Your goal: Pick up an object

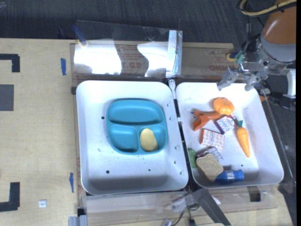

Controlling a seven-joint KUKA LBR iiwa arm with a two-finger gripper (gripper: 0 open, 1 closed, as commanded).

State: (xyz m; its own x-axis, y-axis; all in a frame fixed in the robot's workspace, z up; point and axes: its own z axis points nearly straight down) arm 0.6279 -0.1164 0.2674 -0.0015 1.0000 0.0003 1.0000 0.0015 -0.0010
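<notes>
My gripper [239,82] hangs over the far edge of the right bin [268,145], open, with nothing between its fingers. Below it in that bin lie an orange fruit [223,105], an orange-red toy piece [202,118], two small snack packets [225,124] [211,138], a carrot [242,141], a slice of bread [209,166] and a blue tube [233,175]. The orange fruit is the nearest item, just in front of the fingers and apart from them.
The left bin [89,126] holds a blue divided tray [127,121] with a yellow oval object [148,139] in its near right compartment. A clear plastic sheet [127,51] stands behind the left bin. Yellow cable [263,1] loops above the arm.
</notes>
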